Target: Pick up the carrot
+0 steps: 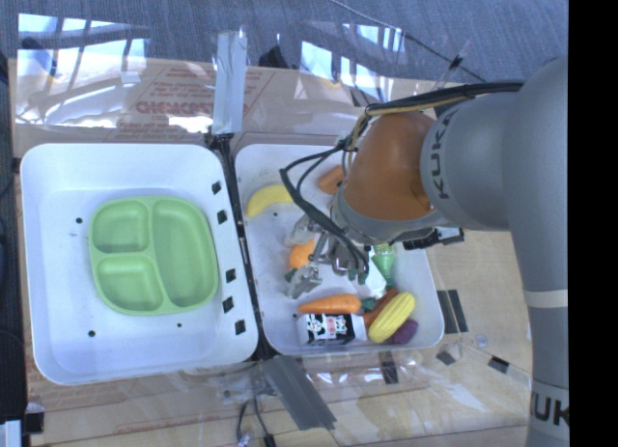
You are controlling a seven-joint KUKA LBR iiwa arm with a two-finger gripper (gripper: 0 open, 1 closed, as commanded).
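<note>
The carrot (330,304) is orange and lies flat near the front of the right bin (425,286). It lies just behind a black-and-white carton (333,328) and left of a yellow corn cob (391,317). My gripper (317,271) hangs over the middle of this bin, just behind and slightly left of the carrot, with nothing seen held in it. A small orange piece (300,254) sits right beside the gripper on its left. The arm's orange band (386,170) covers the back right of the bin.
The right bin also holds a banana (268,199) at the back left, a green item (384,264), a purple item (407,332) and another orange item (331,180). In the left bin (48,271) sits a green divided plate (154,254).
</note>
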